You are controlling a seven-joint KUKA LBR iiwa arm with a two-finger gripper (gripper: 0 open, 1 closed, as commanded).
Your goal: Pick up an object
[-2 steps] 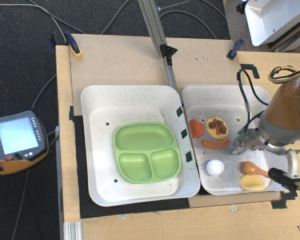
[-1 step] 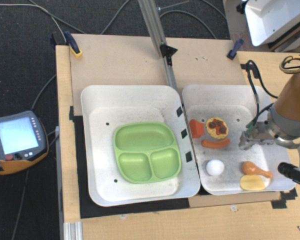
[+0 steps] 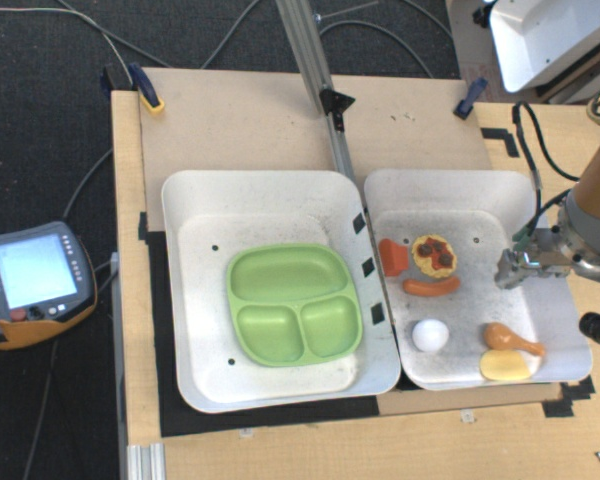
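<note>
Gripper hangs low over the right bin, close to its right wall, and nothing is visibly in it. You can't tell from this angle whether it's open or closed, so treat it as unloaded. No target is picked yet. The candidates all lie to the view's left of the gripper or below it: the drumstick sits near, below the gripper, with the yellow piece just past it, the two touching or nearly so. The sausage and the round pizza toy lie left of the gripper, about level with it, just beside each other. The orange-red piece is further left, and the white ball is down-left of the gripper, on its own. Risks as I see them: a straight descent from here likely closes on bare bin floor, since nothing lies directly under the gripper. Going for the drumstick could knock the yellow piece or pinch both. The ball will probably roll off on an off-centre close. The sausage is low and rounded, so it may squirt out, and the pizza toy crowds the approach.
</note>
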